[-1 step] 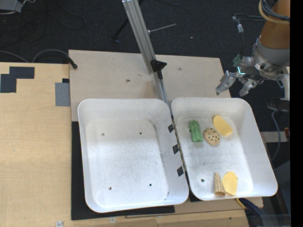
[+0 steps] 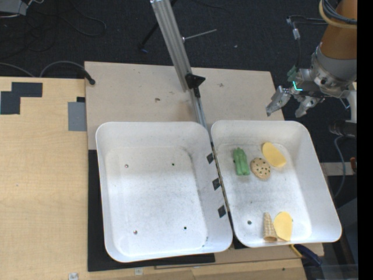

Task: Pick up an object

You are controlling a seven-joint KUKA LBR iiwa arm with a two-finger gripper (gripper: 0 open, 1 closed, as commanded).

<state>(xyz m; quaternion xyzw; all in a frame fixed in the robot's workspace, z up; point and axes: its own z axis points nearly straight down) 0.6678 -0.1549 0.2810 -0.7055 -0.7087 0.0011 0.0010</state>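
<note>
At upper right my pincer (image 2: 293, 102) hangs spread apart, eyeing the green block (image 2: 239, 161): probably light, stiff, best pinched across its narrow sides.

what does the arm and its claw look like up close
The arm is a thick rounded column with an orange section above a grey wrist. Dark cables loop beside its top. The claw is a compact grey metal unit with two thin pale fingers and a small teal light on its body.
</note>
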